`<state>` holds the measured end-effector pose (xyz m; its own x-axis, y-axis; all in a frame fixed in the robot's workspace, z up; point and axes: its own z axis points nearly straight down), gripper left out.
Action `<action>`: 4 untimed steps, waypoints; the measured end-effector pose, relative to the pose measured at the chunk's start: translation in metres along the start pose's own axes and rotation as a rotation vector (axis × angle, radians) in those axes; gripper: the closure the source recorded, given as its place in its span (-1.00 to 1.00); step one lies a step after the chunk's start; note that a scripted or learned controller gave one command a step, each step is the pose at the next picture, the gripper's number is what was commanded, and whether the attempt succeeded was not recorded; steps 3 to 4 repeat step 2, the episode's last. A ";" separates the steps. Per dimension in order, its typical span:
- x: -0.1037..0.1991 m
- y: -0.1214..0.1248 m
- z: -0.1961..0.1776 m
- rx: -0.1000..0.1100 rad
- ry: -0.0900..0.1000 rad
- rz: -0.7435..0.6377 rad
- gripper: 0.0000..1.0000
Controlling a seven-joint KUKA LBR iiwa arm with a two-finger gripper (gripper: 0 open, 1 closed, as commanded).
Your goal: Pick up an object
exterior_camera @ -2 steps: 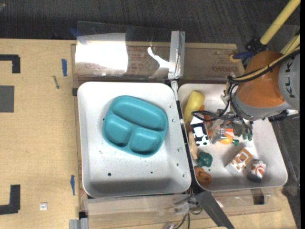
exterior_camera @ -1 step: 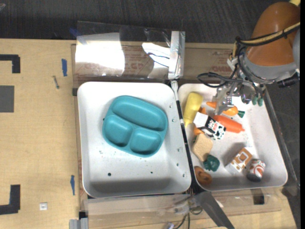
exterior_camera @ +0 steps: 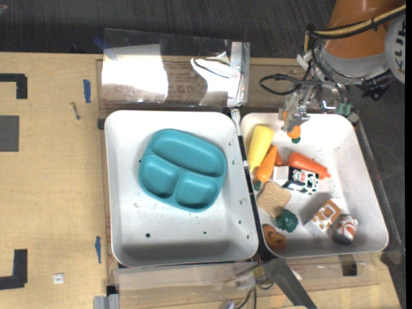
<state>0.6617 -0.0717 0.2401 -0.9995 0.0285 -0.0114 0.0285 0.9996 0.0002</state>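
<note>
in the left white shallow plastic bin (exterior_camera: 122, 172) a teal moulded divided tray (exterior_camera: 183, 168) is lying alone, and i am leaving it out of my plan. moving right into the right white shallow plastic bin (exterior_camera: 370, 179), the toys are crowding along the near-left side: a yellow plastic banana-shaped piece (exterior_camera: 259, 144) touching an orange plastic carrot (exterior_camera: 267, 165), a tan slice of toy bread (exterior_camera: 274, 199), a dark green rounded toy (exterior_camera: 287, 221), a black-and-white patterned carton (exterior_camera: 301, 179) and a longer orange-red carrot (exterior_camera: 309, 163). my pincer (exterior_camera: 295, 122) is hanging over the far edge of this bin, with something small and orange just under its tips; i cannot tell whether it is clamped on that or simply above it. to do this well, i am judging the longer carrot the cleanest target, since it is lying a little apart, and i am aiming to come straight down across its narrow width.
</note>
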 end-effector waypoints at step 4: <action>0.103 0.033 0.017 -0.001 0.006 -0.182 1.00</action>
